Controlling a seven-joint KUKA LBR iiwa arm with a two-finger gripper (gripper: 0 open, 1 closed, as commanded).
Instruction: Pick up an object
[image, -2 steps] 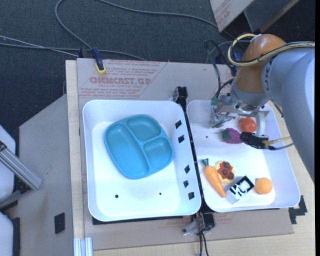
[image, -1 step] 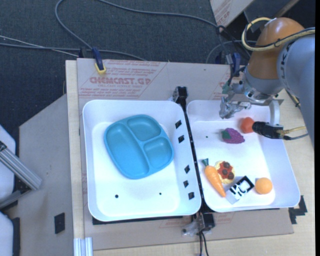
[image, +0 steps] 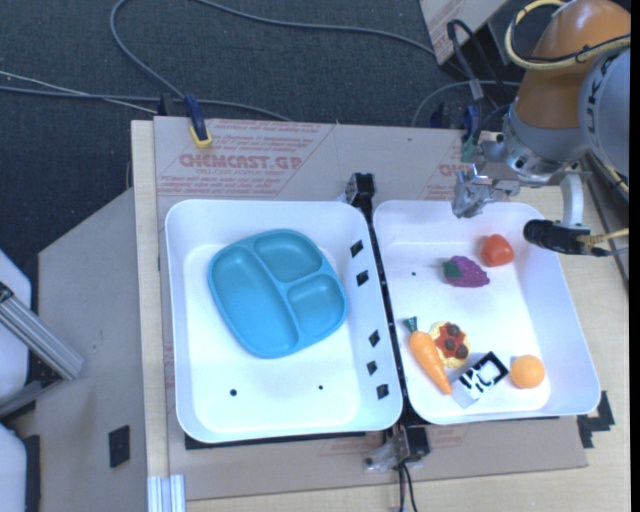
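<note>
The right bin (image: 560, 290) holds several toy foods: a red tomato (image: 496, 250), a purple grape bunch (image: 466, 271), a carrot (image: 429, 361), a small pizza-like piece (image: 450, 340), an orange fruit (image: 527, 371) and a black-and-white tagged block (image: 480, 376). My gripper (image: 468, 201) hangs over the bin's far rim, up and left of the tomato and above the grapes. Nothing shows between its fingers.
The left bin (image: 190, 380) carries a blue divided plate (image: 278, 291). A black divider with clips (image: 368, 290) runs between the bins. Cables lie on the dark floor behind the bench, and a cardboard sheet (image: 240, 155) sits under both bins.
</note>
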